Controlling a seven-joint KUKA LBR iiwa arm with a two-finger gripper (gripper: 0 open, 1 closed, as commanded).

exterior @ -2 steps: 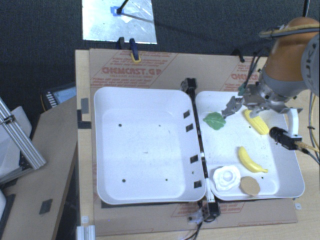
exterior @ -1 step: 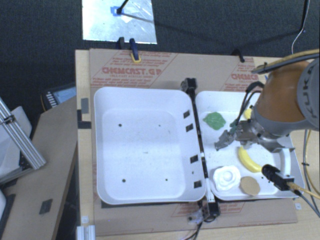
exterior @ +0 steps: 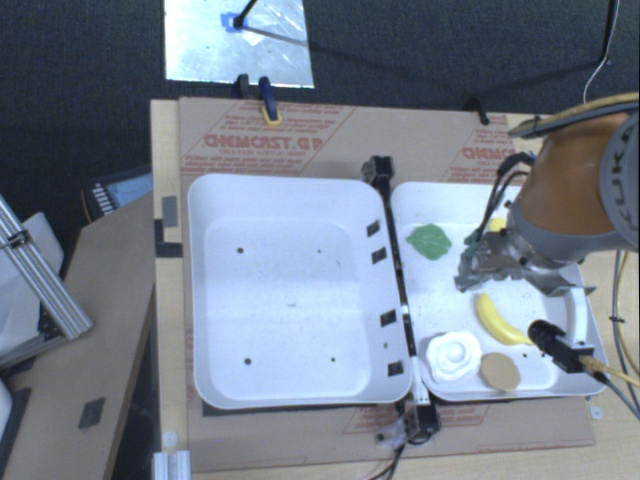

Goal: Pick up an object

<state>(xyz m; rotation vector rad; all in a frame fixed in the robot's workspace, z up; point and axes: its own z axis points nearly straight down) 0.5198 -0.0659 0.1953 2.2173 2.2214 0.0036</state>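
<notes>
Currently held: no object can be confirmed in the gripper [exterior: 472,268]; whether it is spread or closed cannot be told from this view.
Gripper position: low over the right bin [exterior: 432,303], between the green crumpled piece [exterior: 429,240] and the banana [exterior: 500,321], near both.
Pick candidates: all four lie in the right bin. The banana is just beside the gripper, toward the near wall. The green piece lies toward the divider [exterior: 388,258]. A white swirled object [exterior: 453,356] and a tan round disc [exterior: 500,371] sit side by side at the near wall.
Risk, target choice: the gripper stands between two objects, so a closure at this spot may catch neither.
Risk, banana: the body is curved and looks smooth, so an off-centre pinch may roll it or squeeze it out sideways.
Risk, crowding: the banana ends near the tan disc, and a push may shove both against the wall.
Surface: the bin floor is smooth white plastic, judged slippery, so objects may slide before they are gripped.
Left bin [exterior: 290,298]: white, with a few small dark dots on its floor.
Bench: a brown board printed CHEMCAST [exterior: 260,140] lies under both bins, with black clips along the divider.
Room: dark carpet [exterior: 80,48], a silvery sheet [exterior: 240,28] beyond the bench, and an aluminium profile [exterior: 40,278] at the view's left.
</notes>
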